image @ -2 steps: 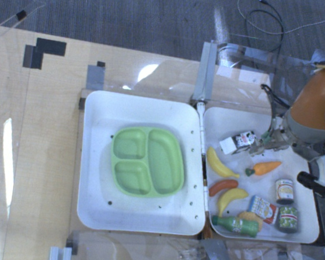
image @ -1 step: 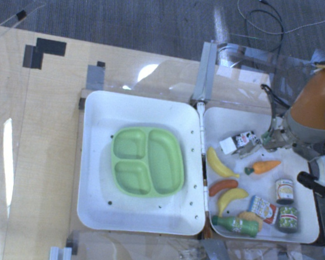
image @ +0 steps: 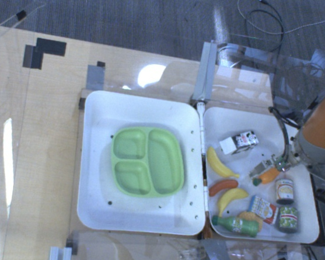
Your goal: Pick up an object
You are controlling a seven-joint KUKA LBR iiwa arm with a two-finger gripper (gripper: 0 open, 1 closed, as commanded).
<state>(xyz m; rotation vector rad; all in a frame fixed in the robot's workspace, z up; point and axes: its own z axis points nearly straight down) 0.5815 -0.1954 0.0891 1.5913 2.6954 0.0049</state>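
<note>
green bottle (image: 235, 225), 2 cans (image: 285, 191), labels unreadable

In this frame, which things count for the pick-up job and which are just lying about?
For the job:
two yellow toy bananas
red toy sausage
orange toy carrot
green plastic bottle
two small labelled cans
white toy truck
pincer

Lying about:
green three-compartment plastic tray
black cable on the floor

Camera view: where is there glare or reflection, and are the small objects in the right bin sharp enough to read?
Camera view: bright glare patch on the bench above the left bin; streak reflections at the left edge; soft light, weak shadows. Green plate is clear; can labels are too small and soft to read; the gripper is slightly blurred.
</note>
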